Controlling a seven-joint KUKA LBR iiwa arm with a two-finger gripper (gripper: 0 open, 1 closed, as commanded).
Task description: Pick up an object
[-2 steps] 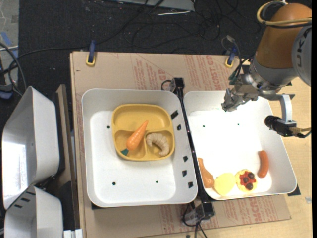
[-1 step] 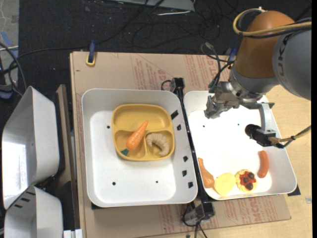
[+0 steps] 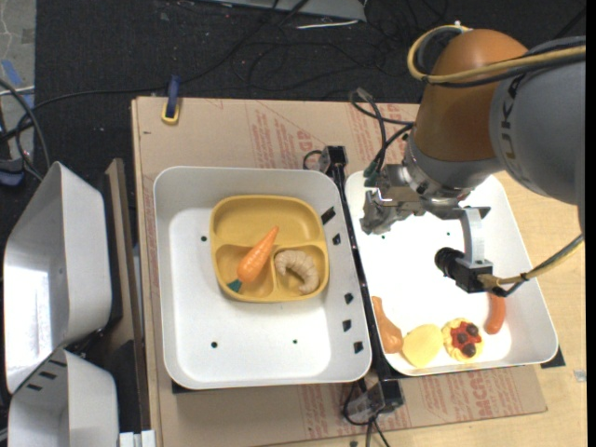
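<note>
1. You have the gripper (image 3: 378,214) over the right bin (image 3: 414,277), at its upper-left part, close to the wall it shares with the left bin (image 3: 186,277). Open or shut: you cannot tell from this angle.
2. Under the gripper there is only bare white floor; it touches no item.
3. The nearest pickable items lie along the near edge of the right bin, well apart from the gripper:
   - orange piece (image 3: 385,324), long and thin, by the shared wall, roughly straight below the gripper in the view
   - yellow disc (image 3: 421,345), just beside the orange piece, maybe touching it
   - tart (image 3: 463,338), round with red and dark bits on top, just right of the disc
   - sausage (image 3: 495,316), reddish, upright in the view, just right of the tart
4. In the left bin you see a yellow plate (image 3: 223,214) with compartments. A carrot (image 3: 259,254) lies tilted across its middle, and a pale shrimp (image 3: 298,270) sits curled in the lower-right compartment.
5. The shared wall stands between the gripper and the plate; the arm's orange-banded wrist covers the upper right of the right bin.
</note>
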